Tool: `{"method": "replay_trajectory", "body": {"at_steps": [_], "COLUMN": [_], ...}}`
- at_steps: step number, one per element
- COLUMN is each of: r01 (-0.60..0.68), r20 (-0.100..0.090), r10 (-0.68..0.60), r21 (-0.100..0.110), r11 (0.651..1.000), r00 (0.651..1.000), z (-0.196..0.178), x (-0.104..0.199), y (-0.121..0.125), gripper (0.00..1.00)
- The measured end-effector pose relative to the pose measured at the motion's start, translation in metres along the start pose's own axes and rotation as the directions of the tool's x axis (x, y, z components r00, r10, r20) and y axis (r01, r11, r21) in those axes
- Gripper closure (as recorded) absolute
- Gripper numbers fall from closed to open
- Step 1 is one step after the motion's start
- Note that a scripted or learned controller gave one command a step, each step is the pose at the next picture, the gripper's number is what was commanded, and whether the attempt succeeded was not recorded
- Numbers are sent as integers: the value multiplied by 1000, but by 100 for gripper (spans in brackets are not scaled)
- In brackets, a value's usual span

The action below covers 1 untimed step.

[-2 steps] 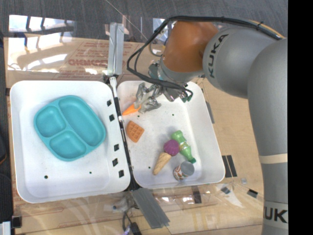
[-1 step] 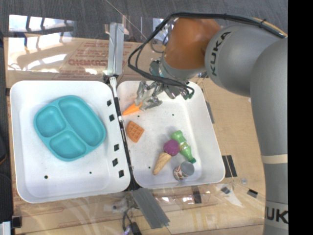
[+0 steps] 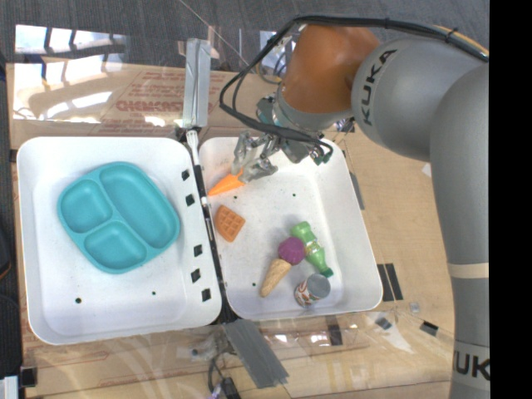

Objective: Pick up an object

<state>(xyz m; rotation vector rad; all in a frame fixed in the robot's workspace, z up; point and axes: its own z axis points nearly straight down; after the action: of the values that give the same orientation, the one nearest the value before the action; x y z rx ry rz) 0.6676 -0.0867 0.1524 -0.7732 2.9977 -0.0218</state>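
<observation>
Across the right of my view I read KUKA on the grey arm [image 3: 416, 81], whose gripper [image 3: 249, 166] hangs low in the right bin [image 3: 349, 248] with its metal fingers closed on the orange carrot [image 3: 224, 185]. Left bin [image 3: 41, 289] holds a teal three-part plate [image 3: 118, 215]. Smaller: ice-cream cone [image 3: 281, 264], green bottle [image 3: 311, 246], ridged waffle [image 3: 229, 223], small can [image 3: 312, 289].
</observation>
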Motion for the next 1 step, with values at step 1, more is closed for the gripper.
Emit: {"method": "replay_trajectory", "body": {"at_steps": [1], "r01": [-7], "r20": [-36], "r10": [6], "r21": [-21], "r11": [1000], "r00": [999], "z": [-43], "x": [6], "y": [4], "gripper": [100]}}
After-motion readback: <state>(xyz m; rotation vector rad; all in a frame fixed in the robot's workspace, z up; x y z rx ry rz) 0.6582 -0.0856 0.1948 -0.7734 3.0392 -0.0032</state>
